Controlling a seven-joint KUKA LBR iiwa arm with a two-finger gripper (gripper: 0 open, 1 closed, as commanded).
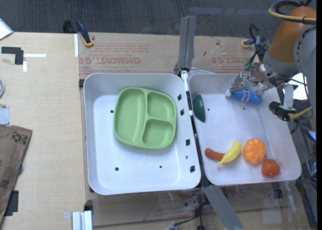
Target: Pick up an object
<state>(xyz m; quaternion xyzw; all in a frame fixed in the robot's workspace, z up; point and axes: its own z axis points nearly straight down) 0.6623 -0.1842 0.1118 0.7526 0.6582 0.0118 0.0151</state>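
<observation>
Hovering gripper (245,84) seen at right bin's (282,173) far corner; fingers' spread cannot be told, tips blurred. Blue object (245,96) lies just below fingers, contact unclear. Banana (230,152), orange fruit (254,150), tomato (270,167) well nearer camera. Arm cut off at right.

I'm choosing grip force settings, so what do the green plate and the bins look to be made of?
The plate looks like moulded plastic with a matte finish: uniform pale green, soft rounded dividers, no glare. The left bin and right bin seem thin, smooth white plastic with rounded rims and a faint sheen, though coated metal can't be ruled out.
</observation>
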